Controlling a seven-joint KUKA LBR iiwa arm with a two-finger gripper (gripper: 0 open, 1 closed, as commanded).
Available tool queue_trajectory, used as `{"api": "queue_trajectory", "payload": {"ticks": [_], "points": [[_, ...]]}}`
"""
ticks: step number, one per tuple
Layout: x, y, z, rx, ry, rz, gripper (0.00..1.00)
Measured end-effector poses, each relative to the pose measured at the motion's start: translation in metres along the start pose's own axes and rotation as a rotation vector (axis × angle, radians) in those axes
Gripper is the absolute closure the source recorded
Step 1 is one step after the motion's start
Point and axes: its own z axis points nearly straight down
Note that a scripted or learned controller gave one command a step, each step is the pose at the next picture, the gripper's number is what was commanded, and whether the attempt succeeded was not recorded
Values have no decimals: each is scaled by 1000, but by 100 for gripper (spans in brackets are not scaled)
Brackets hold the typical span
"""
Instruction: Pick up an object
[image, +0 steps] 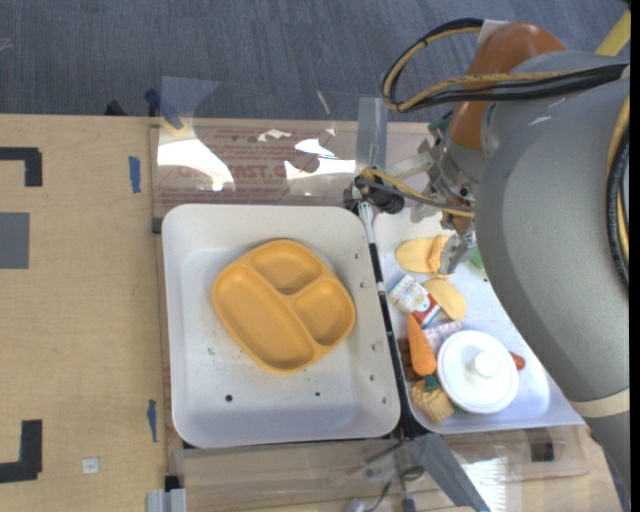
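Where the grey arm (560, 220) comes in from the right, it covers much of the right bin (530, 395) and rises as the biggest thing in view, with its orange band (510, 50) near the top edge and yellow and black cables looping off to the left. The tan surface (75, 300) spreads out under both bins, with black corner marks and bits of blue tape on its left part. The left bin (200, 400) sits next, white and shallow, and holds an orange divided plate (283, 303) lying flat near its middle, turned at a slant. The right bin touches the left one along their shared wall.

In the right bin, a white round lidded container (478, 372) stands near the front. Just left of it lies a small orange carrot (420, 348), and below that a tan crumbly piece (432, 402). Above the carrot is a little white packet (408, 293), with a yellow chip-like piece (447, 298) beside it. Another yellow piece (420, 254) lies further back, right beside the gripper (455, 250), which hangs low over the back of the right bin. Whether the fingers are released or clenched cannot be told, since the wrist hides them.
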Motion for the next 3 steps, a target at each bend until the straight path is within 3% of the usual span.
{"api": "queue_trajectory", "payload": {"ticks": [1,2,3], "points": [[-23,64,0,-3,-4,10,0],[-34,71,-20,-3,-1,5,0],[-11,50,-14,-3,0,3,0]]}}
